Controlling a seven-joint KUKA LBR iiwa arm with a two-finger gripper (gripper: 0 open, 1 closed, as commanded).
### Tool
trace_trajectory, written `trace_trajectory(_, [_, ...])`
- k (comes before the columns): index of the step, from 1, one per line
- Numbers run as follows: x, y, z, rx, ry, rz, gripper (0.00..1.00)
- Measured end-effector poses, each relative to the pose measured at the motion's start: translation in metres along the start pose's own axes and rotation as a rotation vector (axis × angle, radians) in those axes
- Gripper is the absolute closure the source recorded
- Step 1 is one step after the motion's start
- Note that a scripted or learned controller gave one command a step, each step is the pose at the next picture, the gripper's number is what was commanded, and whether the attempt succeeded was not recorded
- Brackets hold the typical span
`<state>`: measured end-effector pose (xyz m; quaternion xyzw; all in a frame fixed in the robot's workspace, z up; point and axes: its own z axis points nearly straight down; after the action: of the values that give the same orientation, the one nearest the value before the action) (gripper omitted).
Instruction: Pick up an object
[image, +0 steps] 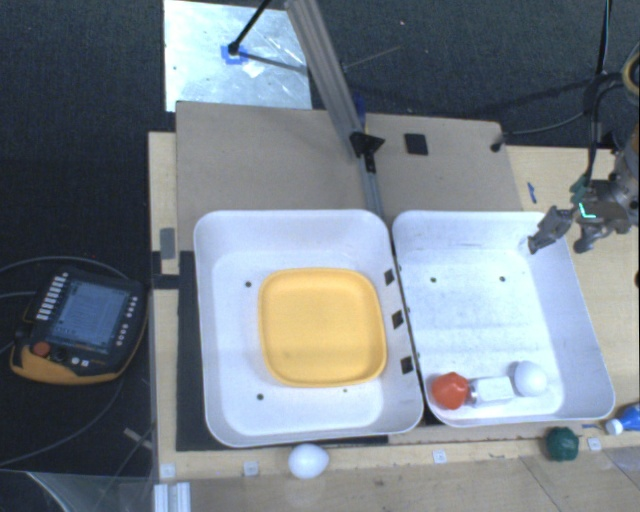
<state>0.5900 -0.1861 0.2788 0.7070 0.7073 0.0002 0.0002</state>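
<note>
The gripper (568, 232) hangs over the right bin's (500, 310) far right edge with its two dark fingers spread apart and nothing between them, well apart from the red ball (450, 390) and white ball (529, 378) at the bin's near wall.
</note>
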Motion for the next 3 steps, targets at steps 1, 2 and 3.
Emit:
trace_trajectory(1, [0.000,0.000,0.000,0.000,0.000,0.000,0.00])
trace_trajectory(2, [-0.009,-0.001,0.057,0.004,0.001,0.001,0.00])
trace_trajectory(3, [-0.002,0.002,0.116,0.004,0.001,0.000,0.00])
